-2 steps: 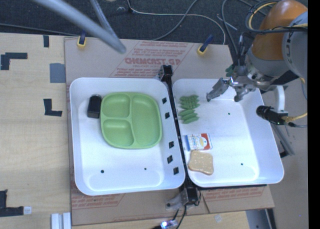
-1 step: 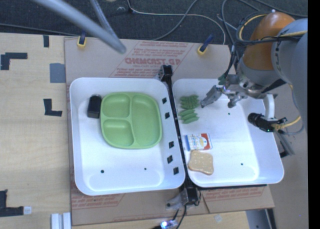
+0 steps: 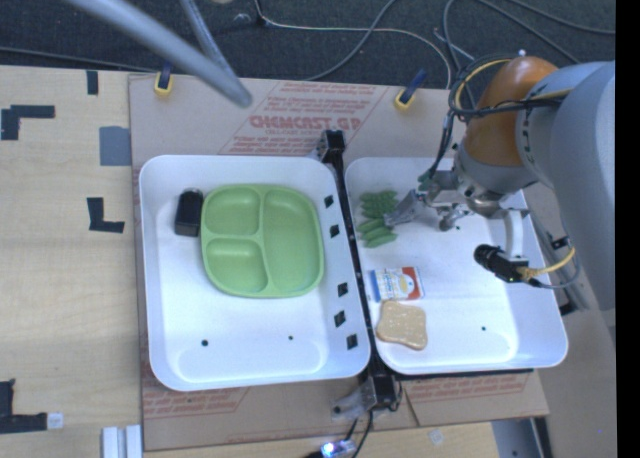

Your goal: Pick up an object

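Note:
In the right bin my gripper reaches leftward from the wrist, its tip just right of a green leafy toy near the bin's left wall. A small white and blue packet lies below that. A tan slice of toast rests near the front of the same bin. The left bin holds a green divided plate and a small black block at the plate's left edge.
A black divider runs between the two bins. Cables trail across the dark floor behind the bench. Yellow clamps hold the cardboard base at the back. The arm's grey body covers the right bin's far right side.

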Robot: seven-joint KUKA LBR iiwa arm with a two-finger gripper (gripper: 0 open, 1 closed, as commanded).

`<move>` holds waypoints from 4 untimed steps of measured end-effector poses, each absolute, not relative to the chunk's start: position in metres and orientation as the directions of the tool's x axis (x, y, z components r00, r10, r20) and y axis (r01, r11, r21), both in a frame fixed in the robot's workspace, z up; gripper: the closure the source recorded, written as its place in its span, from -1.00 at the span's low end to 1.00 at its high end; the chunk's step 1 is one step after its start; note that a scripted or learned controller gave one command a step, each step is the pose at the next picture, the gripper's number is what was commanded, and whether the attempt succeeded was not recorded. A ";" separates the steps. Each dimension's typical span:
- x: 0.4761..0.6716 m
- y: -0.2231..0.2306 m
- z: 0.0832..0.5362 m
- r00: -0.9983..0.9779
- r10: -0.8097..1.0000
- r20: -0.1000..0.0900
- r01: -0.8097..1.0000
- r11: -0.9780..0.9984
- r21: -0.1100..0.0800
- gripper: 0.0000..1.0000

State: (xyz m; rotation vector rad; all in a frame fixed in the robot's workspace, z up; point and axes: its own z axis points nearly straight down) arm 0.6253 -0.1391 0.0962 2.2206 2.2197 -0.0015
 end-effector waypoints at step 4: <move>0.631 -0.137 0.277 -0.002 1.000 -0.001 1.000 0.002 0.006 1.00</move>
